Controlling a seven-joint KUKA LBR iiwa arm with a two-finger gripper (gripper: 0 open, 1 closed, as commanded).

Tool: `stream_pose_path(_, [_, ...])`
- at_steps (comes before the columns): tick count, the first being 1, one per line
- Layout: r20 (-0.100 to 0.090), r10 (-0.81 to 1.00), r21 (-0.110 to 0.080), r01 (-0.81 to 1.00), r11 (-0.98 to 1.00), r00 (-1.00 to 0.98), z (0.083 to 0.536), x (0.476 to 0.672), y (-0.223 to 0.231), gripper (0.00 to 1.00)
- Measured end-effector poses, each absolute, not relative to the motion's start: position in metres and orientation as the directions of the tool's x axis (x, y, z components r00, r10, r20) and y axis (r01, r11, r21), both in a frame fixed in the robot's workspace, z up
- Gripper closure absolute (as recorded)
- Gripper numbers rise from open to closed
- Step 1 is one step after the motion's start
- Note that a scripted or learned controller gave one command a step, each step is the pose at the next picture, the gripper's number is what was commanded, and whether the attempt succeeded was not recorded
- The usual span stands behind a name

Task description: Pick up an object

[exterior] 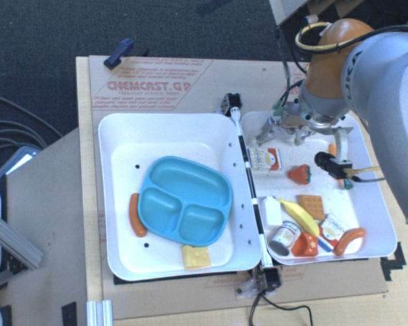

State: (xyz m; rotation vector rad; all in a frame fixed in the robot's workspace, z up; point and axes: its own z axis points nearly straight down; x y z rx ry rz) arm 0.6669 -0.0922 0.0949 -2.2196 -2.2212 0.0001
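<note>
**Gripper open over far end of right bin, nothing held**

Gripper (283, 132) sits over the far end of the right bin (379, 202), close to the divider between the bins. Its fingers (264, 134) are spread apart with nothing between them. Grey arm (387, 80) with its orange band comes in from the right.

Nearest candidate is the small white-and-red carton (264, 159), just below the gripper on the bin floor, beside the divider. It lies apart from the fingers, not touched. Red strawberry (299, 174) is just right of the carton.

Near end of the same bin is a cluster: waffle square (313, 205), and a yellow banana (300, 216) lying on a slant and touching the waffle. A small can (283, 236) lies tipped at the banana's near end, with a red piece (304, 245) beside it. A sausage (349, 240) is in the near right corner.

Left bin (115, 148) holds a blue divided plate (185, 200) in the middle. An orange-red hot dog (137, 214) is against the plate's left edge. A yellow cheese block (196, 257) is just below the plate.
</note>
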Motion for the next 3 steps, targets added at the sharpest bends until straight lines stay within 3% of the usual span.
stream_pose_path(1, [0.0, 1.0, -0.002, 1.0, -0.001, 0.001, 0.085, 0.657, -0.101, 0.0])
stream_pose_path(2, [0.001, 1.0, -0.001, 1.0, -0.001, 0.001, 0.095, 0.658, -0.101, 1.0])
stream_pose_path(3, [0.0, 1.0, -0.001, 1.0, -0.001, 0.001, 0.095, 0.658, -0.101, 0.0])
